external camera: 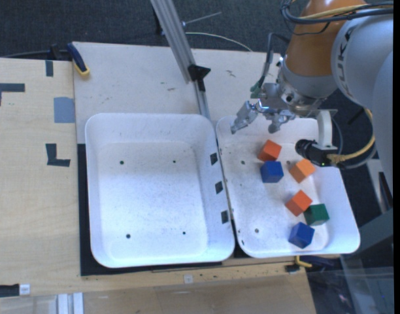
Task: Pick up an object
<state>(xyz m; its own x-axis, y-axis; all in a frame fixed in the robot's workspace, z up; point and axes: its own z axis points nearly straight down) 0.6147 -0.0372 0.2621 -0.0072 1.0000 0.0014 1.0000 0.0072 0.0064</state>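
Observation:
My gripper (257, 123) hangs over the far end of the right bin (247, 175), its two fingers spread open with nothing between them. Just below and to its right lies an orange block (270, 150), and a blue block (272, 171) sits next to that. Further right is a lighter orange block (303, 169). Toward the near end lie another orange block (298, 203), a green block (316, 214) and a second blue block (301, 234).
The left bin (105, 175) sits beside the right one, their rims touching. A slanted metal rail (180, 44) runs down to the bins' far edge. A black cable (317, 152) loops at the right bin's right rim.

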